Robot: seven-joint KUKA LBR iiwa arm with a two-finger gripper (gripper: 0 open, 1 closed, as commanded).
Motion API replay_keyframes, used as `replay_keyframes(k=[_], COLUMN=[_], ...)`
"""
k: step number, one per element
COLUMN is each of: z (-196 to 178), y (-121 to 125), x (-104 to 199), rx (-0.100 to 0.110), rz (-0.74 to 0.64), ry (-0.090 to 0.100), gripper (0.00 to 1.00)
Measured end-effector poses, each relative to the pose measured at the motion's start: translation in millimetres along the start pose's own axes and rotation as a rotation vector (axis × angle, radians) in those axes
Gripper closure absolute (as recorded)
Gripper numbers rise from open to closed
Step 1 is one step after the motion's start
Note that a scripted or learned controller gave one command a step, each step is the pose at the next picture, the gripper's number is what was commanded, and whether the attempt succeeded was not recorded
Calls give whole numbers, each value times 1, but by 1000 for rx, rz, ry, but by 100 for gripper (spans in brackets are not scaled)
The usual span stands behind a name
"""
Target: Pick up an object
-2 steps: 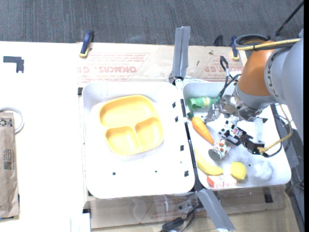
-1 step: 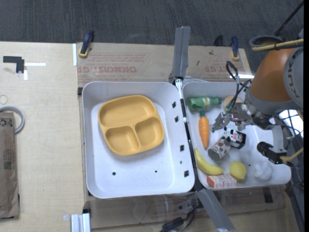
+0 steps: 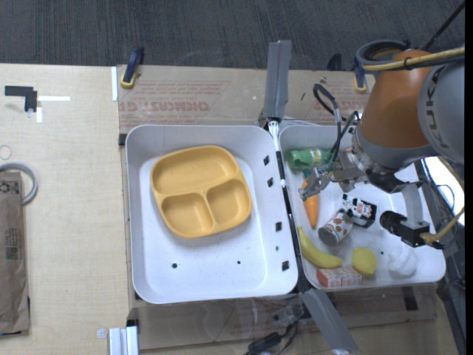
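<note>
Two white bins; my gripper point(image 3: 316, 182) sits low in the right bin point(image 3: 429, 272), touching the orange plastic carrot's point(image 3: 312, 209) top. Finger spacing: cannot tell.

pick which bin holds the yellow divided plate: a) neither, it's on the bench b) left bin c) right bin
b, the plate lies flat inside the left bin, while the right bin holds the banana, carrot and other small items.
</note>
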State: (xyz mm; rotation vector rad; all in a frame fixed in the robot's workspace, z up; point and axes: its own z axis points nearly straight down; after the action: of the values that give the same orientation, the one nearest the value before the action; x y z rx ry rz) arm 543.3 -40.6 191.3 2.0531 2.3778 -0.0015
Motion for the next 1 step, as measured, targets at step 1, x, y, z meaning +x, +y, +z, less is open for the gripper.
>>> replay_keyframes(k=[1], z=[0], y=[0], x=[0], rx=[0], rz=[1], ry=[0], gripper=[0])
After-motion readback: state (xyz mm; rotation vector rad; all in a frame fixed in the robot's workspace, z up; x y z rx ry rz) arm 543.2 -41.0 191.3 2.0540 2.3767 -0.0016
